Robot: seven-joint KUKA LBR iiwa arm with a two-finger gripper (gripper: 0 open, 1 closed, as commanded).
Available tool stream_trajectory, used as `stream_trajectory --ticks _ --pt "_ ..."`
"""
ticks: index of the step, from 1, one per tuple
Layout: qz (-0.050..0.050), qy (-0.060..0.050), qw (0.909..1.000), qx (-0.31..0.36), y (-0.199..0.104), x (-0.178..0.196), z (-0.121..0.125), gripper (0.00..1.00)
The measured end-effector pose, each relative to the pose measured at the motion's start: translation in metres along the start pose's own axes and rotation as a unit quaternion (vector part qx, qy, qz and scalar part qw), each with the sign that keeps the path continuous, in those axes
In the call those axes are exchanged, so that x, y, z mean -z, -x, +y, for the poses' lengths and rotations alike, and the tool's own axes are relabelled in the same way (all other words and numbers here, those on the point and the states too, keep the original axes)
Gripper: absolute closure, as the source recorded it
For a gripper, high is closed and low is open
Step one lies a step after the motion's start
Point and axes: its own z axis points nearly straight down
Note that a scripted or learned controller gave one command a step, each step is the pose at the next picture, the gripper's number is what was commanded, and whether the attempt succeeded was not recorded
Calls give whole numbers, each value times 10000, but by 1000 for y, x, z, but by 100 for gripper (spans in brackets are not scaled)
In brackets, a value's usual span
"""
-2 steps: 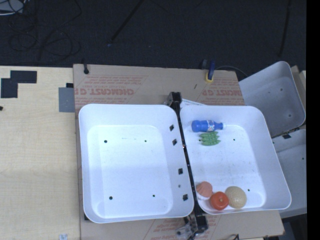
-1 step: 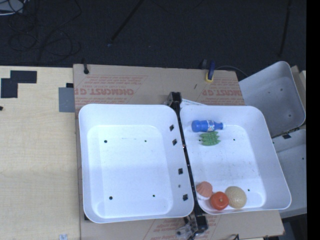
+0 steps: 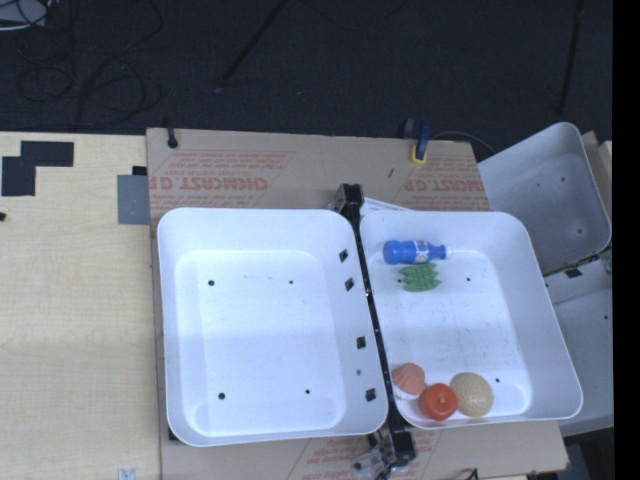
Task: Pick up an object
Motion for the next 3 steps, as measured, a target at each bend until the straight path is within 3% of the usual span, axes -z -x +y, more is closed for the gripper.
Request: stream_trajectory --ticks 2,3 --pt "1 2 10000 -2 0 -50 2 100" --pt "7 -10 10000 -1 -1 -103 20 100"
